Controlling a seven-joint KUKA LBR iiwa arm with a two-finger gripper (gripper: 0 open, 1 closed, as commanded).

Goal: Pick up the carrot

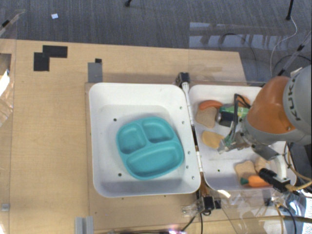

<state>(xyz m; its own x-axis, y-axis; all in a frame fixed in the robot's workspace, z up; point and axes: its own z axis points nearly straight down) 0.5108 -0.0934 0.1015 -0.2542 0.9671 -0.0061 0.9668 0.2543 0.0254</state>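
On my feed, the nearest thing of interest is the carrot (257, 181), lying at the near edge of the right bin (214, 172), orange with a small green end pointing left. It touches a pale tan, bread-like piece (245, 168) just on its far side. A dark cable end crosses close to the carrot's right tip.

Further in, I see the claw (227, 145) low over the middle of the right bin, next to a round tan slice (211, 139) that sits just to its left. I cannot tell from here whether the claw is spread or pressed together; its metal parts blur into one another, and I see nothing pinched in it. It is clearly apart from the carrot, which lies nearer and to the right.

The arm (273, 113) comes in from the right, its orange band covering the far right part of that bin. At the far end of the bin lie another toast-shaped tan piece (206, 117), a red-orange item (210, 104) just beyond it, and a dark green object (229, 116) partly under the arm.

The left bin (105, 145) holds a teal divided plate (149, 147), tilted a little, with three compartments. Both bins rest side by side on the wooden table (48, 145), which carries black tape marks (48, 56) at its far left.
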